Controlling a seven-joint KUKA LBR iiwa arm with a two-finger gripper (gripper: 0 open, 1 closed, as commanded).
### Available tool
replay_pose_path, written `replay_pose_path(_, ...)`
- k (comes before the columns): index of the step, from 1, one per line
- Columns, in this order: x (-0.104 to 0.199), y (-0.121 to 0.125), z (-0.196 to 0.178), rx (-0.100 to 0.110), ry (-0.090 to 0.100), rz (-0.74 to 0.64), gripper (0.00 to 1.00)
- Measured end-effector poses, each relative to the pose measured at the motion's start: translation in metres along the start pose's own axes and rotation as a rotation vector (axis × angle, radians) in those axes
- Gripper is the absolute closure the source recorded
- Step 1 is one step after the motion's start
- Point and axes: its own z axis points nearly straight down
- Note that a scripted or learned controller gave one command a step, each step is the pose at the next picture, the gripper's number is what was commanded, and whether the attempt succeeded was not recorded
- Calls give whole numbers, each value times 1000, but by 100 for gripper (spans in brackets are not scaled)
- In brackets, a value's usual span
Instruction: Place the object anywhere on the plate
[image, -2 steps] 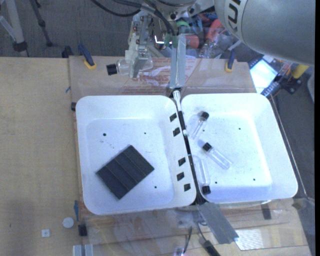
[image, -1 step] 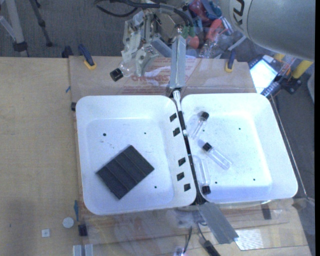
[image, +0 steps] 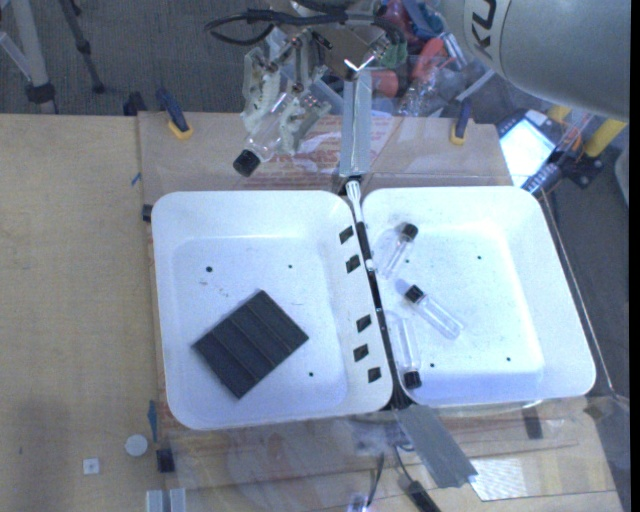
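Observation:
The plate (image: 250, 342) is a dark ribbed square lying flat in the left bin (image: 190, 225), toward its front. My gripper (image: 272, 112) hangs high over the bench behind the left bin's back edge. It is shut on a clear vial with a black cap (image: 247, 158), which sticks out tilted down and to the left from between the fingers. The plate lies well in front of the gripper, with nothing on it.
The right bin (image: 520, 215) holds three more clear black-capped vials: one at the back left (image: 397, 247), one in the middle (image: 430, 312), one along the left wall (image: 407, 358). A metal divider with black tabs (image: 362, 300) separates the bins. Coloured clutter (image: 420, 55) lies behind.

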Motion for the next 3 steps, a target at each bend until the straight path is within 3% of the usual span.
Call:
replay_pose_path(1,4,-4,0,-1,3,-182,100)
replay_pose_path(2,3,-5,-13,0,-9,-177,100)
replay_pose_path(3,8,-8,1,-5,6,-516,100)
